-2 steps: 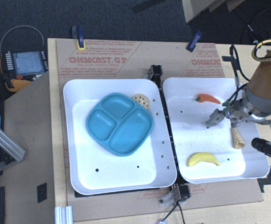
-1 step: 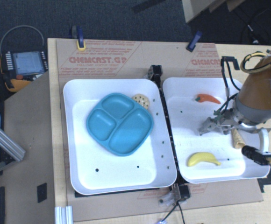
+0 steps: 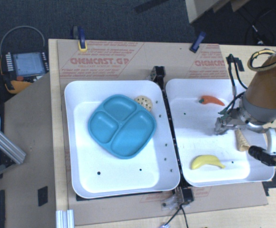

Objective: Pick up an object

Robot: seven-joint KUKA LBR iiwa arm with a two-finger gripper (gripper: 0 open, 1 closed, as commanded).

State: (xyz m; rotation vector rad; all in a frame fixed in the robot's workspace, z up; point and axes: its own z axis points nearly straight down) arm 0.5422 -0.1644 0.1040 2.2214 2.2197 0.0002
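Looking down at a slant on two white bins side by side. Far left of the gripper (image 3: pixel 222 126), the left bin (image 3: pixel 81 165) holds a blue divided plate (image 3: pixel 123 126); a round cookie (image 3: pixel 143 101) is partly hidden under the plate's upper right edge. The right bin (image 3: pixel 190 141) holds the rest. Below and left of the gripper lies a yellow banana (image 3: pixel 206 162), apart from it, with bare bin floor between them and leftward to the bin's wall. Above and just left of the gripper lies an orange carrot (image 3: pixel 211 100), near the far wall. The gripper sits low over the bin floor; its fingers are small and dark, so their opening cannot be told, and nothing shows between them. Just right of it, a tan stick-like object (image 3: pixel 242 140) is partly covered by the arm (image 3: pixel 264 96), whose body is cut off at the frame's right edge.
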